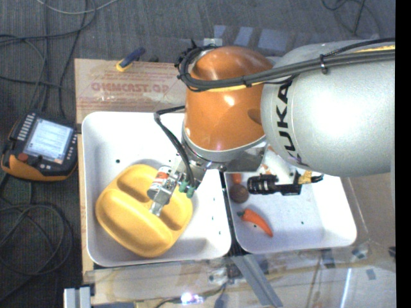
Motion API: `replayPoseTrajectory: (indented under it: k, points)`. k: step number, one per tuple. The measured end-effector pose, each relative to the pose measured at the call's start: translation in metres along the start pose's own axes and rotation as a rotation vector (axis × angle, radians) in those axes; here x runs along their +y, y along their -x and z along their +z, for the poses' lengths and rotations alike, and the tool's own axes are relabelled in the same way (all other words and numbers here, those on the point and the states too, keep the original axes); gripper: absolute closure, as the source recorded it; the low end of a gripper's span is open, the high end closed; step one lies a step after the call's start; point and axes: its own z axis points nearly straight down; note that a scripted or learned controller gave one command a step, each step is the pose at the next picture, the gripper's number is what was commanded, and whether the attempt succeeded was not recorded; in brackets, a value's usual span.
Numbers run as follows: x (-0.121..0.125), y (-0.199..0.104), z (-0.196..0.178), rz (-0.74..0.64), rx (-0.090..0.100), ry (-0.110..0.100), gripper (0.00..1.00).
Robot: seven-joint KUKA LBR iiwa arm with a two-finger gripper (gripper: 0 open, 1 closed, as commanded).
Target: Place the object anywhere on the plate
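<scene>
A yellow divided plate (138,213) lies in the left white bin (103,140), toward its front. My gripper (160,201) hangs over the plate's right half, reaching down from the orange wrist band (221,108). A small green piece (187,187) shows beside the gripper's body, just above the plate's upper right rim. In the right bin (321,226) lie an orange carrot-like object (257,221) and a dark brown round object (239,193), near that bin's left wall. The arm covers much of both bins' back halves.
A teach pendant (42,146) with a lit screen lies on the floor left of the bench. A cardboard sheet (125,88) sits behind the left bin with a blue and yellow tool (130,58) on it. Cables run across the floor.
</scene>
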Motion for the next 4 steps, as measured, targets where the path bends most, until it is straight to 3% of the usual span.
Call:
replayPoseTrajectory:
  k: [1,2,3,4]
  points:
    - [-0.004,0.026,-0.039,-0.033,0.0,0.001,1.0]
    - [0.011,0.055,-0.022,-0.08,-0.001,-0.001,1.0]
    - [-0.037,0.049,-0.016,-0.288,0.0,0.0,1.0]
    - [-0.032,0.093,0.004,-0.606,-0.001,0.002,1.0]
